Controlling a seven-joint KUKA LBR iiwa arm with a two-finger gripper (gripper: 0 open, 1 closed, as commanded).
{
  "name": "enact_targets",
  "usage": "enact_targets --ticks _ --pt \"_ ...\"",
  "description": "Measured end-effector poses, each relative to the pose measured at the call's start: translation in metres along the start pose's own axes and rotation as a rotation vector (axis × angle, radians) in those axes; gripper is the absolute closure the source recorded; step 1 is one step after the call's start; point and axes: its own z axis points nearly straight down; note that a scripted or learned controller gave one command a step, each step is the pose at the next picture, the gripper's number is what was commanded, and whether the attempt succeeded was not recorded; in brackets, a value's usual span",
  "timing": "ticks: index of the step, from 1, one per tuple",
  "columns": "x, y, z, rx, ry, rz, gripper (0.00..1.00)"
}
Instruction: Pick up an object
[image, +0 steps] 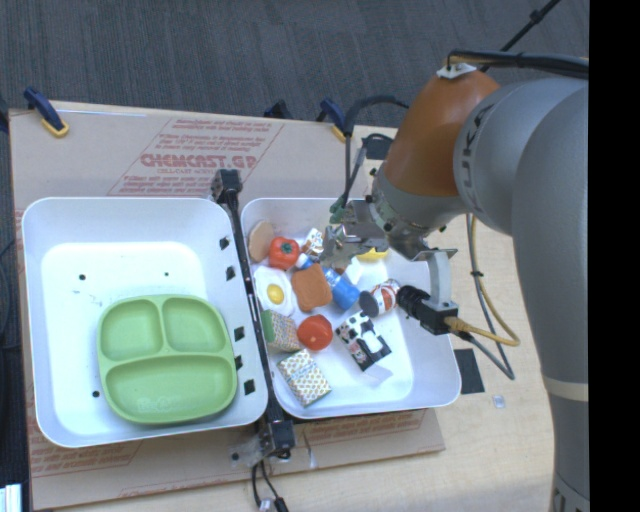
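Red print runs across the cardboard sheet (200, 150) that lies under the two bins, at about 12 o'clock from the left bin (40, 300). The large line reads "CHEMCAST", followed by letters that look like "GP". Smaller red lines above and below it are too fine to read. Any print on the small patterned box (303, 378) is too small to read.

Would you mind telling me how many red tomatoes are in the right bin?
2: one tomato near the bin's upper left, another tomato lower, beside the fried egg. The arm may hide more.
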Motion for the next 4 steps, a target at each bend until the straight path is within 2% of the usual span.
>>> enact_targets --ticks 1,2,3,4 --pt "0.027 0.038 0.018 0.000 -0.001 -0.003 1.00" --pt "0.024 0.006 0.005 0.001 -0.001 0.000 1.00" --pt "0.041 -0.045 -0.008 0.001 -0.001 0.000 1.00" --pt "0.084 0.053 0.012 0.000 -0.001 -0.003 1.00"
